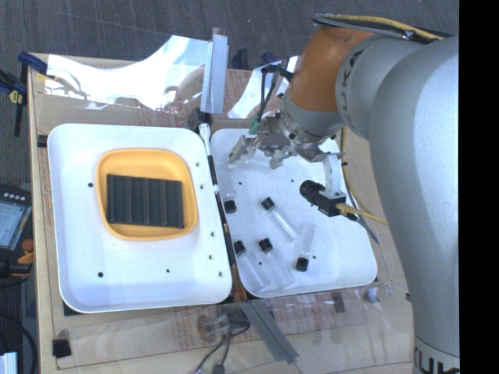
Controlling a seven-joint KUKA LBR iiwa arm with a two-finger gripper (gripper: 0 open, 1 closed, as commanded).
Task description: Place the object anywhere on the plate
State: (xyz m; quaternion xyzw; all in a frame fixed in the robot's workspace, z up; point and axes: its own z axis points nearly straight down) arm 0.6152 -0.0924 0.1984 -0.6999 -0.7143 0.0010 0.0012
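Camera view: fingers (257, 151) over right bin (351, 267), nothing held.

Arm base (433, 357): part of a black brand word at the bottom edge, letters "UK" readable, the rest cut off.
Handheld device (11, 224) at the left edge: a lit screen, its writing too small to read.
Bins, plate, small objects: no readable text.
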